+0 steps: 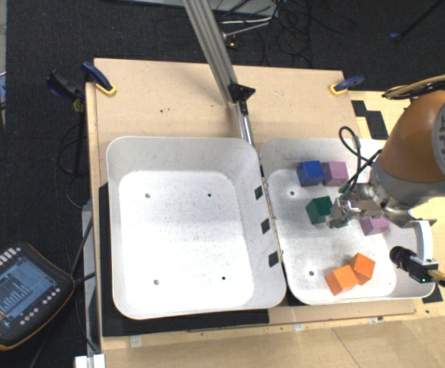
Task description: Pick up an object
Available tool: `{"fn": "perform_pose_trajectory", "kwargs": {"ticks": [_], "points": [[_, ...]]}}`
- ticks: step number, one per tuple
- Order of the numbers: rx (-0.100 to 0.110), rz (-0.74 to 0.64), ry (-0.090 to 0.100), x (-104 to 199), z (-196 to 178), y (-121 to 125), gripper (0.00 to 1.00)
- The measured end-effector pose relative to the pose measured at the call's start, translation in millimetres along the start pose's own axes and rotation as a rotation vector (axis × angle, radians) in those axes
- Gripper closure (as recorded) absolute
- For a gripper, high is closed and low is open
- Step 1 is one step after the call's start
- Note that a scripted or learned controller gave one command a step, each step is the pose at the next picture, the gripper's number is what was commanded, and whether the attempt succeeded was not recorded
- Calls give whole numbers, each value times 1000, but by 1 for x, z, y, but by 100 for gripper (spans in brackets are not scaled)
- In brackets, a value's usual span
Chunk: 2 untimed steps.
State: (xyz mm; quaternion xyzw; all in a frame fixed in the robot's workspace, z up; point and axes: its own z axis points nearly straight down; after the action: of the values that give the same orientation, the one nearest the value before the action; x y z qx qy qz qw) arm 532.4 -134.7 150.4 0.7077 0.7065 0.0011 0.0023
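Note:
In the right bin (284, 267) lie several small blocks. A blue block (310, 172) and a purple block (335, 172) sit side by side at the back. A dark green block (319, 208) lies in the middle, and two orange blocks (341, 279) (363, 267) rest near the front. Another purple block (374, 223) lies at the right, partly under the arm. My gripper (343, 212) hangs low in this bin, just right of the green block and left of that purple block. I see nothing held between its fingers.
The left bin (123, 205) stands beside the right one on the wooden bench. A metal pole (215, 44) slants in from the back to the bins' shared edge. Clamps sit at the bench's back corners. A teach pendant (15, 294) lies at the lower left.

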Motion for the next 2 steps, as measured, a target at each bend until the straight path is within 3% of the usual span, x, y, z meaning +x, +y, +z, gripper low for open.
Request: {"fn": "perform_pose_trajectory", "kwargs": {"ticks": [2], "points": [[-2,-5,-1,-1,-99,11,100]]}}
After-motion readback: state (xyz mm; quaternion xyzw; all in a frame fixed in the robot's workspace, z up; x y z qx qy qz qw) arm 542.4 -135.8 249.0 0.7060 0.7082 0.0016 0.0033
